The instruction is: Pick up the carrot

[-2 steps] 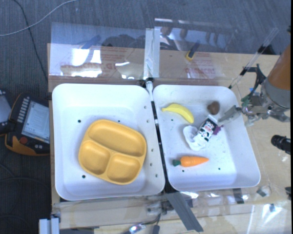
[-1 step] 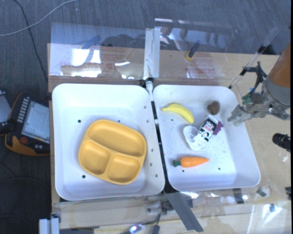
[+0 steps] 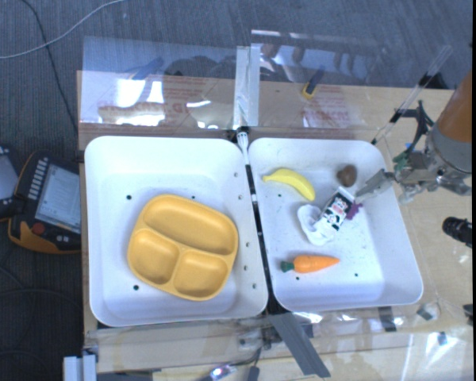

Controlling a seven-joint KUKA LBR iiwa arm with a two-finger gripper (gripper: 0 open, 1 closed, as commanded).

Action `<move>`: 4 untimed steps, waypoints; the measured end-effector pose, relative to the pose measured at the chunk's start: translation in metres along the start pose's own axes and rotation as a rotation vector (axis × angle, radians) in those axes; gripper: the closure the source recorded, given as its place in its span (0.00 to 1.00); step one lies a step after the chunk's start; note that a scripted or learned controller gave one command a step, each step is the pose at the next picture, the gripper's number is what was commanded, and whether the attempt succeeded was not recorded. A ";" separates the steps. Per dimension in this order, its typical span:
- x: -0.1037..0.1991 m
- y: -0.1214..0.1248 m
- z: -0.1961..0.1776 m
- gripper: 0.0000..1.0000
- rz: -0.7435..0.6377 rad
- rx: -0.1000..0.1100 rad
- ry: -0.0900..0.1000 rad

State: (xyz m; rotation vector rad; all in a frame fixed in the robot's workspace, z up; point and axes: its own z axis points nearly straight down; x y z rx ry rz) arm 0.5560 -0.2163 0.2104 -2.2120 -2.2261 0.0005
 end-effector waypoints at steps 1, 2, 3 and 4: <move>0.076 -0.044 0.084 0.00 0.067 0.001 -0.001; 0.118 -0.067 0.120 0.00 0.005 -0.016 -0.009; 0.115 -0.066 0.120 0.00 -0.218 -0.020 -0.010; 0.184 -0.071 0.028 0.00 -0.177 0.000 -0.003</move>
